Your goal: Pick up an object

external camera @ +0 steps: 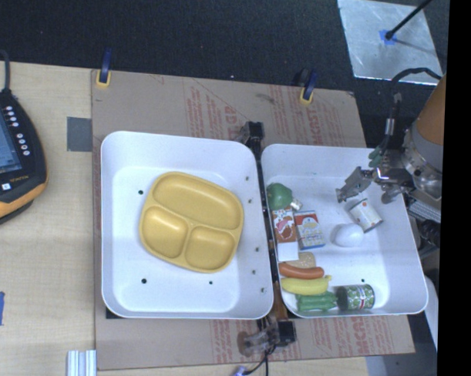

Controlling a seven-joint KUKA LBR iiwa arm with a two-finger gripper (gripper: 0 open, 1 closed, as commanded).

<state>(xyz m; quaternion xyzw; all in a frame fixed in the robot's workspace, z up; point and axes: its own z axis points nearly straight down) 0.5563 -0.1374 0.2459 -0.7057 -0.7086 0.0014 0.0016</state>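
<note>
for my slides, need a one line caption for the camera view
Gripper poised over the right bin of toy food, beside a left bin holding a yellow divided tray.

The arm comes in from three o'clock, its orange band (pixel 431 113) showing at the upper right edge above the grey wrist (pixel 418 163). From the wrist the tool reaches toward nine o'clock, slightly downward in the frame. The gripper (pixel 357 201) hangs at the upper right part of the scene, roughly at two o'clock from the centre. Its two fingers are spread apart: one metal finger (pixel 350 187) points out toward nine o'clock, while the other finger (pixel 366 215) sits lower, toward five o'clock of the first. Nothing is visibly clamped between them. Dark cabling (pixel 392 123) runs up along the wrist toward twelve o'clock.
</note>
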